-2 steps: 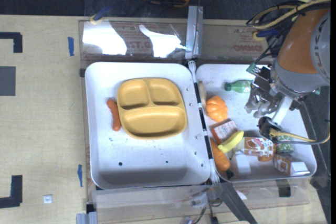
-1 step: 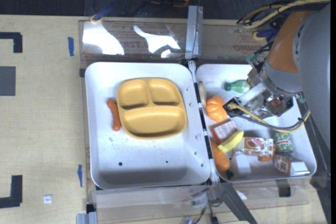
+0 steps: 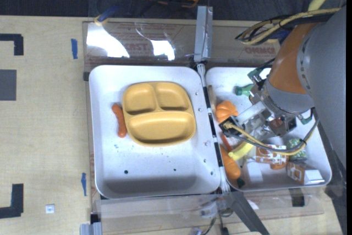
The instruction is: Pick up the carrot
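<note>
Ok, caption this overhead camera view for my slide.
Arm reaching into cluttered right bin; carrot lies beside yellow tray in left bin.

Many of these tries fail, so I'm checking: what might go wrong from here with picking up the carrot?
1. The carrot lies in the left bin, while the gripper is down in the right bin; it may grab something there instead.
2. The carrot lies close against the yellow tray, so a finger may hit the tray's edge.

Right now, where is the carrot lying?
The carrot lies in the left bin, on its floor, close against the left edge of the yellow divided plate.
</note>
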Robot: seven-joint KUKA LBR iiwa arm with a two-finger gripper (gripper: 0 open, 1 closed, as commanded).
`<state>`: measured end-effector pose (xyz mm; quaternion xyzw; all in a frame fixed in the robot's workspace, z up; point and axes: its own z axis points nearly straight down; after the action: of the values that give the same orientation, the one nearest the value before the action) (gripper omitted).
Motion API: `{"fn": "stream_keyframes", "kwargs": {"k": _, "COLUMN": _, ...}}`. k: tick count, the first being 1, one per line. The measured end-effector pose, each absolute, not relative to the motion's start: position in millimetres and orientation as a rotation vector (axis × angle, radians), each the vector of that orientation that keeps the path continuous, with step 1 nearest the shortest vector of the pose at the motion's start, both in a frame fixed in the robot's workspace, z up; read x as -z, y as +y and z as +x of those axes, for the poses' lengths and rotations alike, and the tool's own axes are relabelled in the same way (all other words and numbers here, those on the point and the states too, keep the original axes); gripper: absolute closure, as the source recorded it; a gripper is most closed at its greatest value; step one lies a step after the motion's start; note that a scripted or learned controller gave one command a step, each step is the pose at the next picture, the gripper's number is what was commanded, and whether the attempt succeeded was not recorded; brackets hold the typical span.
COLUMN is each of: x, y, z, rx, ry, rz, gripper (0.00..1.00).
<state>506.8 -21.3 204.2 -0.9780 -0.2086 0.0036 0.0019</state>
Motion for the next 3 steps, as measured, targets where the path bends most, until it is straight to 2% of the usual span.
{"fn": "stream_keyframes", "kwargs": {"k": 1, "x": -213.3, "y": -20.5, "z": 507.0, "rx": -0.016, "ry": -0.661, "rz": -3.067, "gripper": 1.00}}
{"fn": "stream_keyframes", "kwargs": {"k": 2, "x": -208.8, "y": -7.4, "z": 527.8, "rx": -0.003, "ry": -0.568, "rz": -3.090, "gripper": 1.00}}
{"fn": "stream_keyframes", "kwargs": {"k": 3, "x": -267.2, "y": 18.0, "z": 579.3, "rx": -0.004, "ry": -0.575, "rz": -3.088, "gripper": 1.00}}
